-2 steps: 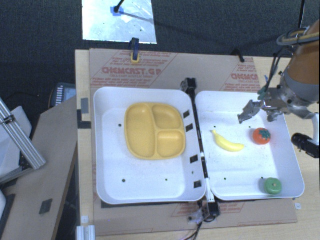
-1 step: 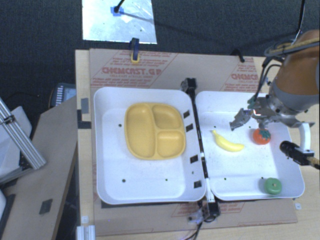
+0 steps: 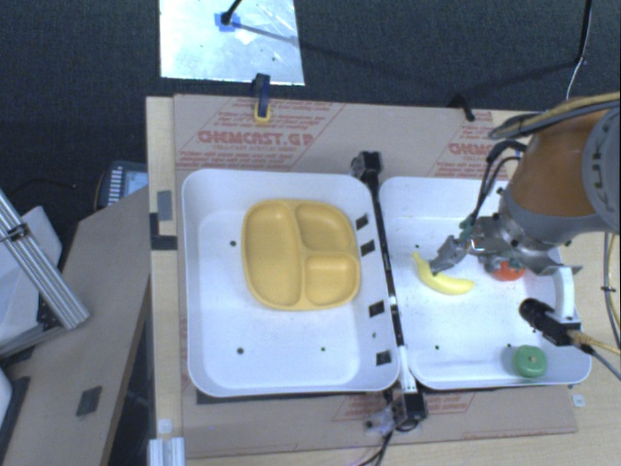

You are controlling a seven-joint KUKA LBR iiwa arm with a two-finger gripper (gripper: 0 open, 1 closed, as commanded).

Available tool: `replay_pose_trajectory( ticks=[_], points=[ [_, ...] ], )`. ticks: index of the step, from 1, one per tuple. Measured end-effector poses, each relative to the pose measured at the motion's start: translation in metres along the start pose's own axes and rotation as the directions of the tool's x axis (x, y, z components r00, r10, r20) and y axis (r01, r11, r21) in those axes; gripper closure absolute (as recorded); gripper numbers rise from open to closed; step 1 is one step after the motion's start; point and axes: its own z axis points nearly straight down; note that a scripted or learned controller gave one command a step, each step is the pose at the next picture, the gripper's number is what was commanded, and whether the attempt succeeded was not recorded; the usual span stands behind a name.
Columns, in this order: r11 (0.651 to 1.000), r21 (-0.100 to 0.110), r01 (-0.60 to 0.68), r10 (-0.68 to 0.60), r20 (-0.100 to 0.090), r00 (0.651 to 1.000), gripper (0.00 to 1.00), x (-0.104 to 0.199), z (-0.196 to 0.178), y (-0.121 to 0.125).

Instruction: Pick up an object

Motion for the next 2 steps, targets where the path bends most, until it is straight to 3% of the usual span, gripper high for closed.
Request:
replay_pose_trajectory(
  ticks=[1,2],
  points=[
    [1.000,0.000,0.000,0.000,0.000,1.000,0.00,-0.007,0.056,-0.006],
    [1.000,-0.007,0.000,0.000,0.002,1.000,1.00,-0.008,0.042,-0.004]
  ],
)
